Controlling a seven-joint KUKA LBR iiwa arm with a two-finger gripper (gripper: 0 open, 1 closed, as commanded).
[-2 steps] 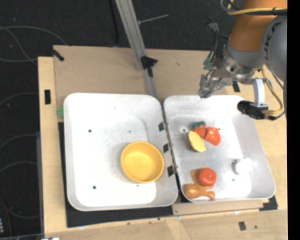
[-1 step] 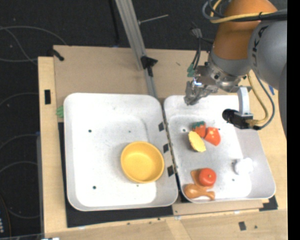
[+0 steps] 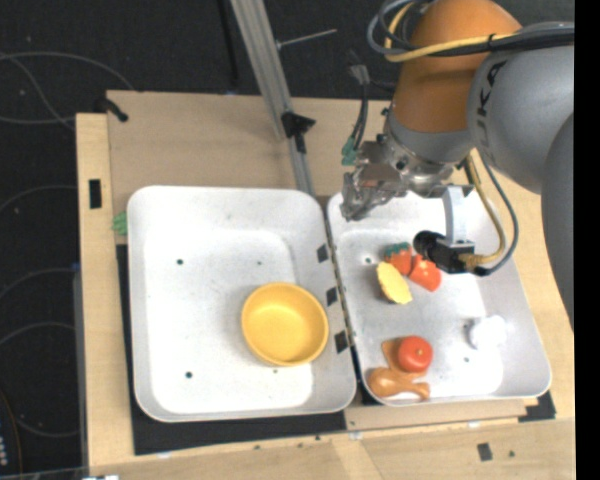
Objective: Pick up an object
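Yellow bowl [image 3: 284,323] in left bin [image 3: 170,238]

A wooden bench [image 3: 190,138] bears two white bins: the left bin [image 3: 180,268] and the right bin [image 3: 510,308], touching side by side. A metal pole [image 3: 265,58] slants up behind them. Thin cables [image 3: 20,98] trail over the dark floor [image 3: 40,28].

Bright, even light falls from overhead, and my two white bins [image 3: 230,228] nearly wash out, their speckles barely showing. Soft shadow pools under my wrist at upper right. The dark surround at left is murky, everything slightly soft and grainy.
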